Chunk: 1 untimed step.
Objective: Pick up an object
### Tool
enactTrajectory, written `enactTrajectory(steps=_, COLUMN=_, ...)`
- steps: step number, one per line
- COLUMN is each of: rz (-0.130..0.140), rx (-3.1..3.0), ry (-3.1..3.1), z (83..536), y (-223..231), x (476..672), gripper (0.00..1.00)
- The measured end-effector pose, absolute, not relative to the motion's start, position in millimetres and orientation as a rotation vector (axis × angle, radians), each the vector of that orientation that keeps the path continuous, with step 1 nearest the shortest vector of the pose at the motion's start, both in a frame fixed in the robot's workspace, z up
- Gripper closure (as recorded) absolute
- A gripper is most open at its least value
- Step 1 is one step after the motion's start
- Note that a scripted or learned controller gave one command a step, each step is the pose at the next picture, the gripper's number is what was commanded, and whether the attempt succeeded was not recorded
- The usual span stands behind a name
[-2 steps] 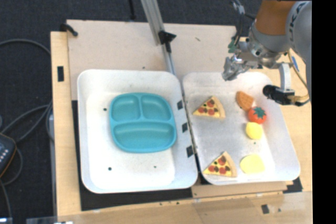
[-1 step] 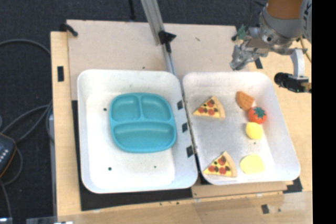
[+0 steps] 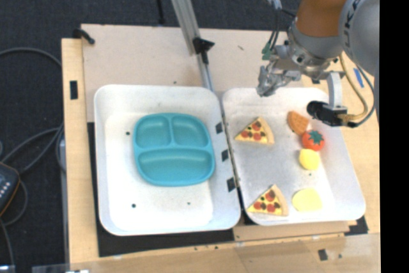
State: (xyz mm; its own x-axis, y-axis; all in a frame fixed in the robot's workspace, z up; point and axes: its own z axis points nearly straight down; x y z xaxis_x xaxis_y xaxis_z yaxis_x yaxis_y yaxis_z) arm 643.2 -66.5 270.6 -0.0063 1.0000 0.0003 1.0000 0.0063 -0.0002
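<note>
The two-finger gripper (image 3: 267, 87), fingers seemingly together and empty, hung just above-right of the triangular toy pizza slice (image 3: 255, 132); opening before descending seemed wise.

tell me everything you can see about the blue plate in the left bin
The blue plate is a teal, rounded-rectangle tray, seemingly smooth plastic, split by raised ridges into three compartments: two smaller ones at the far side, one wide one nearer the camera. It lies flat and upright, slightly rotated, around the middle of the left bin, resting on its white floor. Nothing lies in it, nothing else touches it.
</note>
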Motion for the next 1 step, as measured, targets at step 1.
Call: enactTrajectory(steps=1, rz=0.0, rx=-2.213, ry=-2.229, z=264.2, y=-12.5, x=634.5, gripper=1.0)
